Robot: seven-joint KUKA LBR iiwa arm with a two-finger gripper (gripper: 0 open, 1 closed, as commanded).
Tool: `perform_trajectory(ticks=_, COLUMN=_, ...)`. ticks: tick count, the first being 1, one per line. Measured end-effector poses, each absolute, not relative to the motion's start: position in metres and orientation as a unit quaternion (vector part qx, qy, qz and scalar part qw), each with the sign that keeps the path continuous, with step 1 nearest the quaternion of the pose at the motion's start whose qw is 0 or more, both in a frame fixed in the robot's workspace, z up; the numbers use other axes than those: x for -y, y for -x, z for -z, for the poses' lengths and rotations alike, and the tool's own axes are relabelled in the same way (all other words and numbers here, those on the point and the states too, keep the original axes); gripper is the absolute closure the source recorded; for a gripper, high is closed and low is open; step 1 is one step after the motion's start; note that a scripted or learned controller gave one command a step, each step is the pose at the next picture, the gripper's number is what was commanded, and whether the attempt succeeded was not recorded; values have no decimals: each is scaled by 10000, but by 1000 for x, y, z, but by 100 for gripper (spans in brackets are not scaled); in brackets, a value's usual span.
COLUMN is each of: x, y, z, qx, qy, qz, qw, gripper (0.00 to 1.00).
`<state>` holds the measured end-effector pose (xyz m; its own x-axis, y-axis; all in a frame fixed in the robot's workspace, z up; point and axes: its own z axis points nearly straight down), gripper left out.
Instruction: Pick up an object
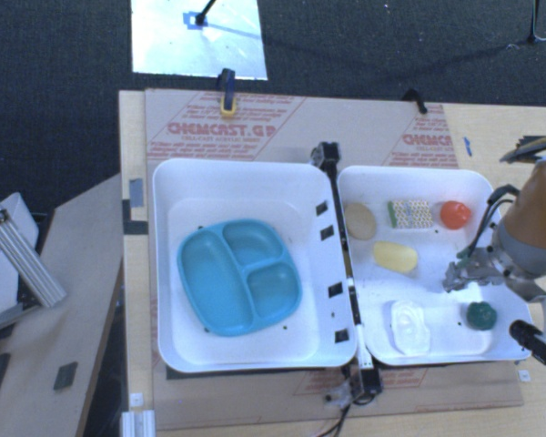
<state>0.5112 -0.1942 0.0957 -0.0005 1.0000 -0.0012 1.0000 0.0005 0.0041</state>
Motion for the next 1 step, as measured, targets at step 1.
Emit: perform_trajectory(ticks=1, x=188, y=-516, z=-141, qx=-7086, qy=-7056, qz=-15, qw=28, gripper=100)
